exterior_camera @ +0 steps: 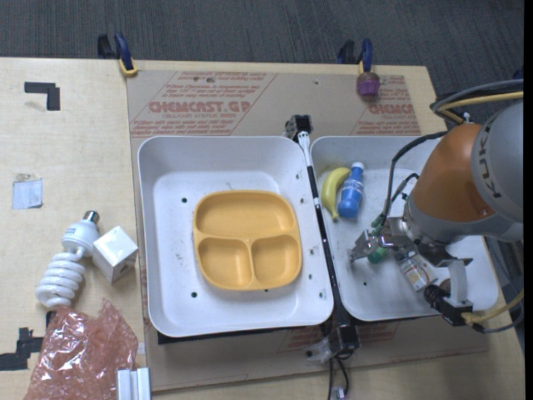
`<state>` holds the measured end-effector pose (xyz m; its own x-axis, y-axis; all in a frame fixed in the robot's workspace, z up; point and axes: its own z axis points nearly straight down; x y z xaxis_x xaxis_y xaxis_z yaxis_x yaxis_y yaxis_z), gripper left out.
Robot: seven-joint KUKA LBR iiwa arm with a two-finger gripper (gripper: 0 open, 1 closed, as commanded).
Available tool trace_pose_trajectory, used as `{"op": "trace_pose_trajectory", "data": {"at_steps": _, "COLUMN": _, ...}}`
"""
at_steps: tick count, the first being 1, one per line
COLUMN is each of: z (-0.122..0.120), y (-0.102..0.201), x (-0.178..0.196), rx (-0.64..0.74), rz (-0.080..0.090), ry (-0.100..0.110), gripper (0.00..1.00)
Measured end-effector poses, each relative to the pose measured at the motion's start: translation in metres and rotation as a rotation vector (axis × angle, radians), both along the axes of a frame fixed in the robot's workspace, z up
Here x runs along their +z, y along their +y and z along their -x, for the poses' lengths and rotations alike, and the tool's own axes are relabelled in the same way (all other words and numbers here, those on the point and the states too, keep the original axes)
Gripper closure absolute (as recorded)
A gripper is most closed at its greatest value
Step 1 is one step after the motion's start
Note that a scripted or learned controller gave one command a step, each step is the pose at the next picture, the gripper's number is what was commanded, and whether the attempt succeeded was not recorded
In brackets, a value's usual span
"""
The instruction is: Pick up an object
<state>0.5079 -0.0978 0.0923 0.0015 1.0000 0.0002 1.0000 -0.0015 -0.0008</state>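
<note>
Arm: KUKA iiwa (466, 182), grey with orange band, reaching in from 3 o'clock and bent down over the right bin (366, 302).

Tool: tool (372, 251) sits low in the right bin, near its floor toward 6 o'clock of the bin's middle. Metal fingertips point toward 9 o'clock. Whether they are spread or pressed together, I cannot tell from here; the wrist and cabling crowd them.

Near the tool: a small green object (378, 256) right at the fingertips, touching or nearly so. Too small to name. Cannot tell if it is between the fingers.

Other candidates, right bin: banana (333, 190) and blue bottle with white cap (351, 192), side by side at about 11 o'clock of the bin, touching or just beside each other, well apart from the tool.

Left bin: left bin (166, 223) carries a yellow divided tray (247, 238), lying flat at centre.

Tabletop, outside bins: spiral light bulb (67, 265) and a white cube (115, 253) at 9 o'clock; crumpled reddish wrap (79, 352) at 7 o'clock.

Progress: judged early to middle. Tool is down at picking height; nothing seen lifted clear of the bin floor.

Left to do: confirm a grip, likely on the green object, then raise it. Pick not yet shown done.
</note>
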Motion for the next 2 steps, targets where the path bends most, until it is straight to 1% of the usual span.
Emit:
{"op": "trace_pose_trajectory", "data": {"at_steps": 1, "z": -0.0011, "y": -0.0007, "x": 0.0099, "rx": -0.002, "rz": 0.000, "ry": -0.002, "gripper": 1.00}}
{"op": "trace_pose_trajectory", "data": {"at_steps": 2, "z": -0.0011, "y": -0.0006, "x": 0.0099, "rx": -0.002, "rz": 0.000, "ry": -0.002, "gripper": 0.00}}
